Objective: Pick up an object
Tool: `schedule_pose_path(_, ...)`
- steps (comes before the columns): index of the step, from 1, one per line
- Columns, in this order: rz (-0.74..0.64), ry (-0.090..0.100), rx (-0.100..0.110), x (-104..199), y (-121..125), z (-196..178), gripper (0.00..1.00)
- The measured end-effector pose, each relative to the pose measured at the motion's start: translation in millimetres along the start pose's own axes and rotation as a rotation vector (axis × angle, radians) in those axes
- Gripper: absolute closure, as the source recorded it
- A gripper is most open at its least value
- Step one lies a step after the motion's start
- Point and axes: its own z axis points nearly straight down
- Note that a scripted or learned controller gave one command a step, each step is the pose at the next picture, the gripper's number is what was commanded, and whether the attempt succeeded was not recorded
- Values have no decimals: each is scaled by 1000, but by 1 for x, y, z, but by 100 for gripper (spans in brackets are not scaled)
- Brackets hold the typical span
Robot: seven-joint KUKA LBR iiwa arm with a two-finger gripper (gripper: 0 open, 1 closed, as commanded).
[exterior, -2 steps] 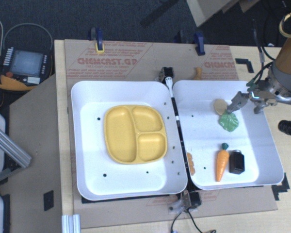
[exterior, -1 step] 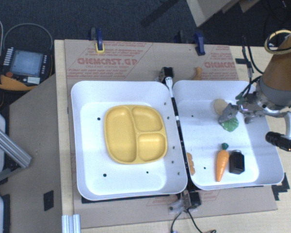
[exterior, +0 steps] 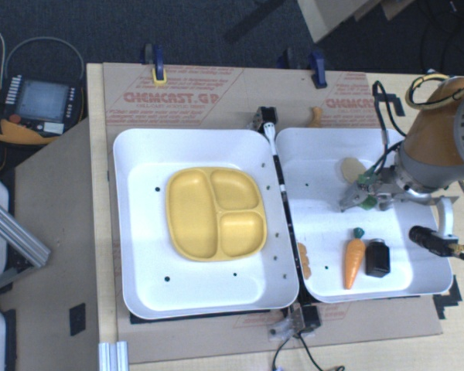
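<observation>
Top cam: your gripper (exterior: 356,200) hangs low in the right bin (exterior: 317,284), can't tell if jaws are spread or pinched. Carrot (exterior: 353,262) lies just below it toward the near wall, long axis roughly front-to-back, black block (exterior: 377,258) touching-close beside. Yellow plate (exterior: 216,212) sits in left bin.

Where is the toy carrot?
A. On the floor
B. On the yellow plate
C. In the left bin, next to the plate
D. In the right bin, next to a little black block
D. The toy carrot lies in the right bin, with the little black block just beside it; the yellow plate sits in the left bin.
</observation>
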Motion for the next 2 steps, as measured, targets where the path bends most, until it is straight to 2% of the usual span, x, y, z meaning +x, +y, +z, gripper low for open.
schedule_pose_path(1, 0, -3, -7, 0, 2, -14, 100)
schedule_pose_path(2, 0, -3, -8, -5, -1, -57, 100)
